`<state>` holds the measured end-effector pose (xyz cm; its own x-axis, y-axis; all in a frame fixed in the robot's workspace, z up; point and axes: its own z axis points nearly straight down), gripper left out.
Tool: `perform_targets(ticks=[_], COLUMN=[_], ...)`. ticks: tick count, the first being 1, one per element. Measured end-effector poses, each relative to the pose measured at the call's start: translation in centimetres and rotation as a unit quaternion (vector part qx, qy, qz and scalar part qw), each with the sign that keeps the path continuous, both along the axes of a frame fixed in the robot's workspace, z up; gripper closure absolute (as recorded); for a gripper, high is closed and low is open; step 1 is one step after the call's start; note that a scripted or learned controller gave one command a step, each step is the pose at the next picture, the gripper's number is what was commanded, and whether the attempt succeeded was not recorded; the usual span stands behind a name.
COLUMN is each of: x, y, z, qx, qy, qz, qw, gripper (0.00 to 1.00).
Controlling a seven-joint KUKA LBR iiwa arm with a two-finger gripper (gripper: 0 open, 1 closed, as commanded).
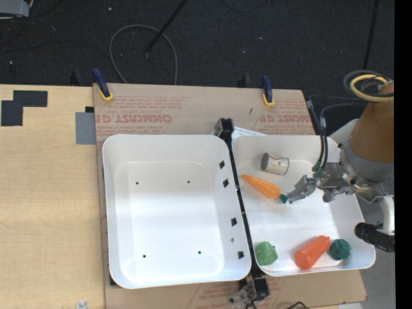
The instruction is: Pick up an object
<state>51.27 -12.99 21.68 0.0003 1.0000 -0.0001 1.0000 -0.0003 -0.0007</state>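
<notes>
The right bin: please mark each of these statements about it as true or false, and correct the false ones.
1. An orange carrot lies in the right bin. True.
2. The pincer is close beside the carrot's tip. True.
3. The grey cylinder lies in the left bin. False: it lies in the right bin, near its far wall.
4. The green object touches the carrot. False: they lie apart, the green object near the front wall.
</notes>
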Motion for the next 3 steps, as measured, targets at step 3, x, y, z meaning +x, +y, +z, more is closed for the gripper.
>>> perform_targets(ticks=[3], x=[11.6], y=[-2.0], z=[-13.2], qx=[0.0001], qy=[0.001], qz=[0.001], qw=[1.0000], gripper=[0.00])
